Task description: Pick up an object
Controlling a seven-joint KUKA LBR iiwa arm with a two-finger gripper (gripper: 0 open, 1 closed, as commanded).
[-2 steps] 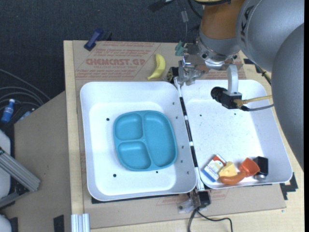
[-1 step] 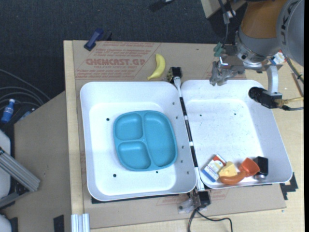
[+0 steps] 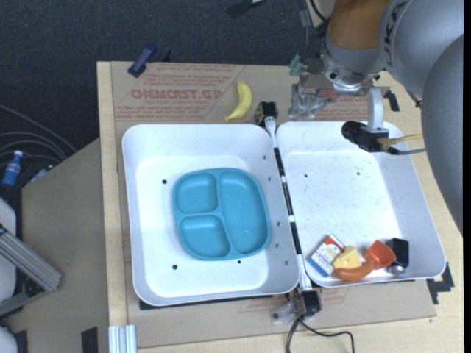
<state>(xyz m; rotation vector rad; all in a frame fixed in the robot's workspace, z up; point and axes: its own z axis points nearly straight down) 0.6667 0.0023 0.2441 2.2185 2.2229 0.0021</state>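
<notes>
Objects (image 3: 359, 257) far from raised pincer (image 3: 305, 103)

Left bin (image 3: 147, 160): white, a few black dots on its floor. In it a divided plate (image 3: 221, 213), turquoise blue all over. Right bin (image 3: 412, 197): white, finely speckled dark. Its near corner holds an orange curved piece (image 3: 353, 272), a pale yellow wedge (image 3: 350, 257), a small red, white and blue packet (image 3: 326, 252), a red-orange lump (image 3: 380, 253), a black block (image 3: 399, 250). Banana (image 3: 240, 101): yellow. Counter (image 3: 184, 87): tan board with red lettering. Arm (image 3: 427, 20): grey, orange band.
</notes>
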